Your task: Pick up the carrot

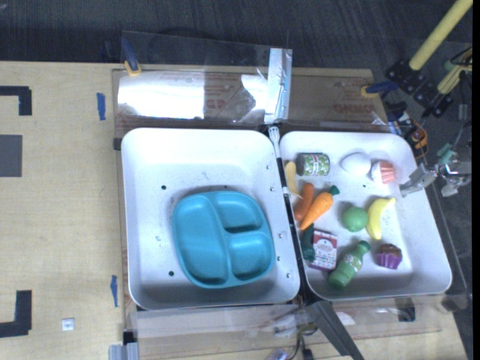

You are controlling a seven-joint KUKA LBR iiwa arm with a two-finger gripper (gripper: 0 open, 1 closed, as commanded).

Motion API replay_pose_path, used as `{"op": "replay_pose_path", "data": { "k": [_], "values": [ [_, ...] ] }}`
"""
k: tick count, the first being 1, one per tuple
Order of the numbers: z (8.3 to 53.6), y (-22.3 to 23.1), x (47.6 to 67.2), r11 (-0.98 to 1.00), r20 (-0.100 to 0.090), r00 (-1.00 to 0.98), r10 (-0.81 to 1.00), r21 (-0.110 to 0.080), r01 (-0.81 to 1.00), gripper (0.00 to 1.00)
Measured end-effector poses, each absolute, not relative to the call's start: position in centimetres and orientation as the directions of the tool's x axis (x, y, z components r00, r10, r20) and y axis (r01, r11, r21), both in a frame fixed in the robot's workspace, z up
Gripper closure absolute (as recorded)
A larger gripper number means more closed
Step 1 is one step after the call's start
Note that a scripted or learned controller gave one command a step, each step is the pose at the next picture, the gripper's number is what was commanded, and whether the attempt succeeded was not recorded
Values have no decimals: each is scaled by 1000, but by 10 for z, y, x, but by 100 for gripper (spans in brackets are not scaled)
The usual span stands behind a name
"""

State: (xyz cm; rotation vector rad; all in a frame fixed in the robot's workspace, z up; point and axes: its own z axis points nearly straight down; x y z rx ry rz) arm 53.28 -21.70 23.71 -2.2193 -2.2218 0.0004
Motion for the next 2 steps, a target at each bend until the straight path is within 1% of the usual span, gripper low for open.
{"op": "replay_pose_path", "data": {
  "k": [1,2],
  "values": [
    [187,-139,542,153,3,-153,988,-3,988,0],
    [138,-97,583,465,2,-465,885,-2,885,0]
  ]
}}
